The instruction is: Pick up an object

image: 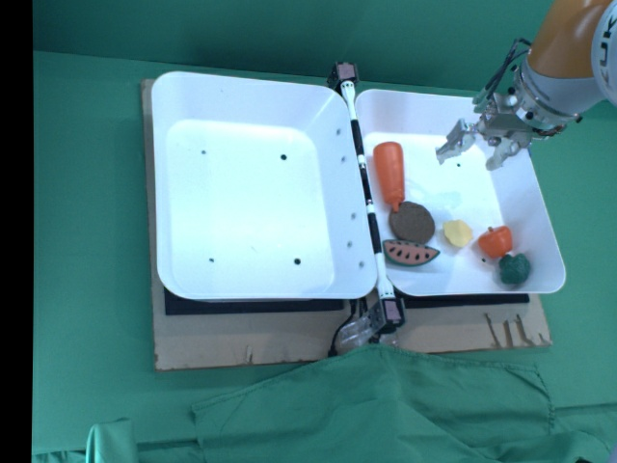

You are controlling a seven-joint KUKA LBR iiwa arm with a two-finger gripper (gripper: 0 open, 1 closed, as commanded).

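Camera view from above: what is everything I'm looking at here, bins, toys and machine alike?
Shallow white plastic bins: two, side by side on a cardboard sheet.
Orange toy carrot: one, right bin, near the divider.
Brown round toy disc: one, below the carrot.
Watermelon slice toy: one, red and green, front left.
Small yellow toy piece: one, centre.
Orange toy pepper: one, front right.
Dark green toy vegetable: one, front right corner.
Green cloth: one, foreground.
Gripper: one, grey, open, above the right bin's back.

Below and left of the open fingers (479, 145) lies a long orange carrot (388, 173), its tip touching a round brown disc (413, 222). A watermelon slice (411, 253) lies beneath that. Well below the fingers sit a yellow piece (458, 232), an orange-red pepper (496, 242) and a dark green one (514, 269).
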